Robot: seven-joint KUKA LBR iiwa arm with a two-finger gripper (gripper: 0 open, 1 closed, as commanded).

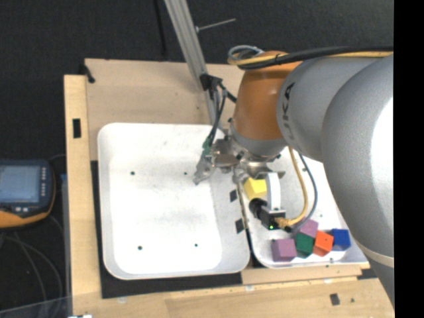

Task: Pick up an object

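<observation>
Two bins: side by side on the counter (79,177).
Left bin (132,244): bare white floor with a few dark specks.
Right bin (291,260): partly under the arm (344,118); at its 5 o'clock corner lie a purple block (283,249), green block (304,244), orange block (323,242), blue block (340,238) and a mauve block (309,229); a yellow block (255,187) sits toward 11 o'clock.
Gripper (246,171): below the orange band, just above the yellow block; cannot tell its state.
</observation>
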